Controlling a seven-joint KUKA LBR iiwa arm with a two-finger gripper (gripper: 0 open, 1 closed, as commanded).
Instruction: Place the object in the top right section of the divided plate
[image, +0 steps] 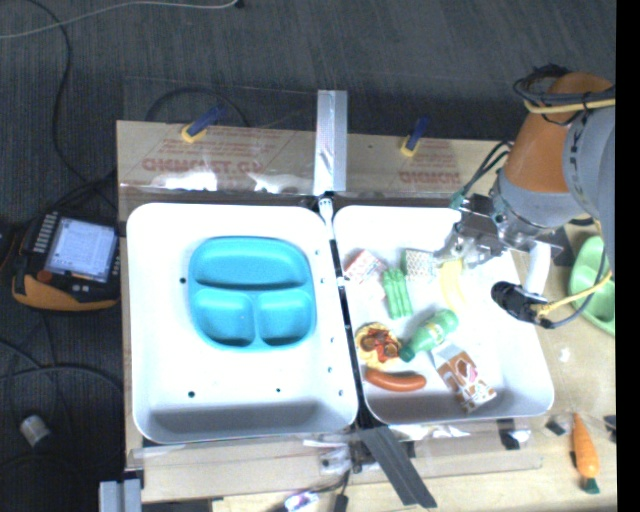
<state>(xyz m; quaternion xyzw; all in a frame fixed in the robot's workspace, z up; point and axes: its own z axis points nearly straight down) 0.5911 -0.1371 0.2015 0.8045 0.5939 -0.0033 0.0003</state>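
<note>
The blue divided plate (250, 290) lies in the left bin (160, 400), with one long section at the back and two smaller ones at the front. My gripper (466, 246) hangs over the back right of the right bin (530, 385), just above the far end of a pale yellow banana (452, 285). Nothing is visibly held. Beside the banana are a grey-white packet (418, 263), a green ribbed piece (397, 293) and a red-and-white packet (362, 265). Nearer the front lie a green bottle (431, 332), a pizza-like toy (377, 342), a hot dog (395, 380) and a small carton (466, 378).
A metal post (331, 140) rises behind the wall between the bins. Right of the bench stand a green object (592, 268) and an orange carrot-like piece (586, 456). A small screen device (72, 255) sits on the floor at the left.
</note>
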